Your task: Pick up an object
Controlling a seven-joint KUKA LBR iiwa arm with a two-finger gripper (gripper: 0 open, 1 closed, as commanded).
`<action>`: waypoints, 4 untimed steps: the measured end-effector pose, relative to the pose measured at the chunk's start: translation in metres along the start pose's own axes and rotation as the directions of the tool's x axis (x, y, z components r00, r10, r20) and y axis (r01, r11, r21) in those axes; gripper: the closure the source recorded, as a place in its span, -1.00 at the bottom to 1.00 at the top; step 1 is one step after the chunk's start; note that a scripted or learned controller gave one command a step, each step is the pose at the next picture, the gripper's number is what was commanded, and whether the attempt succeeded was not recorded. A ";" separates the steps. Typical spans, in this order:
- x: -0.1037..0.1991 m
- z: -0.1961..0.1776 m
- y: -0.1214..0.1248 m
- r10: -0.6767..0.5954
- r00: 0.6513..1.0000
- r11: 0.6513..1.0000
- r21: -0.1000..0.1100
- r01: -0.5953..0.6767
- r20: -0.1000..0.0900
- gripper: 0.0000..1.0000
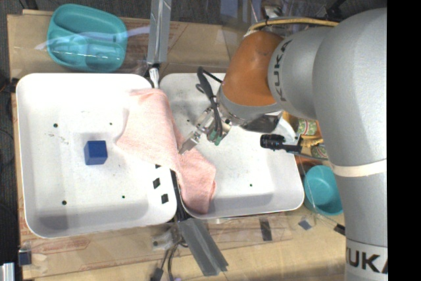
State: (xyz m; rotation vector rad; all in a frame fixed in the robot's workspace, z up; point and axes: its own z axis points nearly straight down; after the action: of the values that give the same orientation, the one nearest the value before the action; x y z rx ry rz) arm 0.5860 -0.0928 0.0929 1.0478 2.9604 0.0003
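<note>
Camera view shows the likeliest thing to pick, a pink cloth (pixel 177 148), draped over the shared walls of the two bins, partly in the left bin (pixel 39 141) and trailing down into the right bin (pixel 263 194). The gripper (pixel 204 131) hangs low in the right bin, its tips just beside the cloth's right edge; whether it is spread or closed I cannot tell, and nothing is visibly between its tips. So, as I judge it, the pick is not yet made: the approach looks done, while the closing and lifting are left.

Counting outward: one pink cloth; one blue cube (pixel 96 152) resting alone in the left bin, well apart from the gripper; a small green item (pixel 216 137) near the gripper, too small to name. Two white bins sit side by side. Beyond them lie one teal container (pixel 85 36) past the left bin's far corner and one teal bowl (pixel 323 189) just beside the right bin.
</note>
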 end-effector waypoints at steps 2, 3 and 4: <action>-0.014 0.000 0.013 -0.158 0.987 0.987 -0.001 0.158 0.000 -1.00; -0.015 -0.011 0.014 -0.162 0.987 0.987 -0.002 0.162 0.002 1.00; -0.015 -0.011 0.014 -0.162 0.987 0.987 -0.002 0.162 0.002 -1.00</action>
State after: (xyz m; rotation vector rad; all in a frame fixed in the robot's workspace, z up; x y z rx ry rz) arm 0.6061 -0.0915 0.1037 0.8027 3.0336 0.0019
